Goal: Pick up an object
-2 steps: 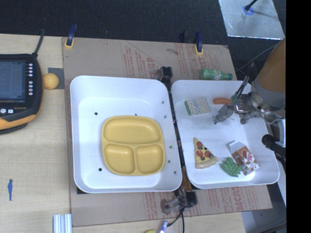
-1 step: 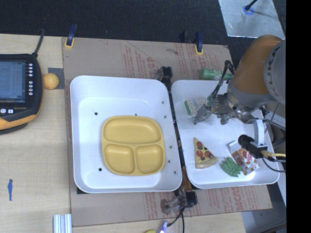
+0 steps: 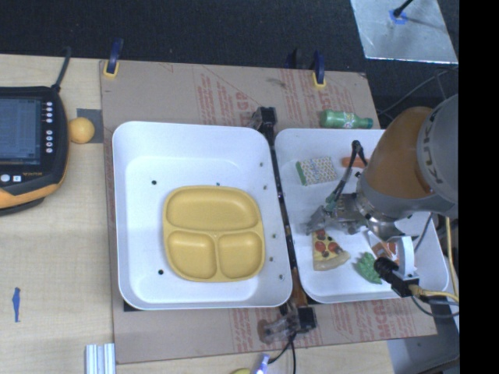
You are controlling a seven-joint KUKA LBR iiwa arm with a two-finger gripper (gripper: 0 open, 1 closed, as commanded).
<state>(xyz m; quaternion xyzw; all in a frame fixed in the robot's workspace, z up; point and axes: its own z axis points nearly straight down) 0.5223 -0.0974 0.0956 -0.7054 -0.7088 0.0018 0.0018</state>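
Note:
The right bin (image 3: 327,287) holds several toy foods. A pizza slice (image 3: 327,251) lies near its front left, a green leafy piece (image 3: 367,268) sits to its right, and a speckled grey-green block (image 3: 316,170) lies at the back. An orange item (image 3: 348,162) shows beside the block. My gripper (image 3: 326,217) hangs low over the middle of the right bin, just behind the pizza slice and above the bin floor. The wrist and orange band (image 3: 401,158) cover the bin's right half.
The left bin (image 3: 132,209) holds a yellow divided plate (image 3: 213,232). A green bottle (image 3: 345,119) lies on the cardboard behind the right bin. A teach pendant (image 3: 27,146) and a yellow ball (image 3: 81,129) sit at the far left. Cables run off the bench's right front.

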